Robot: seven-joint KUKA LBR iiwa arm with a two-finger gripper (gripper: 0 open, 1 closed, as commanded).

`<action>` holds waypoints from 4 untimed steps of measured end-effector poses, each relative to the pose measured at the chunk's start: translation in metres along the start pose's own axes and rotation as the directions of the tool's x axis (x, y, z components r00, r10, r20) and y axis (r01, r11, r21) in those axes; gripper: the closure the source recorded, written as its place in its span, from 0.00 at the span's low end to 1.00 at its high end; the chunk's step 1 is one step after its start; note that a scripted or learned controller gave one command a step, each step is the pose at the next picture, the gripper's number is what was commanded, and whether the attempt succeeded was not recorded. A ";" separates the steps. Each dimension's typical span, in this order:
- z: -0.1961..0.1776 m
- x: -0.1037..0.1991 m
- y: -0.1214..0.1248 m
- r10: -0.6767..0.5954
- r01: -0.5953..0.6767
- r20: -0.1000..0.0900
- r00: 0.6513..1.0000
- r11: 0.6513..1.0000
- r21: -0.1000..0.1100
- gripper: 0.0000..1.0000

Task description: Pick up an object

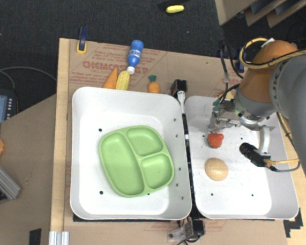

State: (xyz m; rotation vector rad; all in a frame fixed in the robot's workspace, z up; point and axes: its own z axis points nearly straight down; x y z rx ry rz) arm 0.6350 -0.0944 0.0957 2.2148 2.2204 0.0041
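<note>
Gripper (220, 127) sits low over the upper left part of the right bin (279, 209), right above a small red object (215, 140) that looks like a toy tomato or strawberry. From my screen I read its fingers as reaching down just at the top of that red piece, but I cannot tell whether they are spread or pressed together, and I see nothing clearly pinched between them. So I would not call this a grasp yet.

The red object appears to rest on the bin floor, and a tan, rounded object (216, 169) lies just below it in the frame, apart from it. A black part (252, 153) hangs off the arm to the right of both.

In the left bin (85, 99) lies a green divided plate (135, 160), well away from the arm. Beyond the bins, along the upper edge of the bench, I see a toy corn cob (123, 80), a small carrot (154, 85) and a blue-and-white bottle (134, 55).

My judgement: the approach is made and the red object is the likely target; the closing, if not done, and the lift are what remain.
</note>
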 end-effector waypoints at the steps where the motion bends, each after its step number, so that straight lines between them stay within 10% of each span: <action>1: 0.001 0.000 0.000 0.000 0.000 0.000 1.000 1.000 0.001 0.00; 2: 0.012 -0.019 -0.021 0.005 -0.005 -0.002 1.000 1.000 0.010 0.00; 3: 0.000 -0.018 -0.019 0.003 -0.003 -0.002 1.000 1.000 0.006 1.00; 4: -0.109 0.056 -0.072 -0.004 0.004 -0.005 1.000 1.000 0.002 1.00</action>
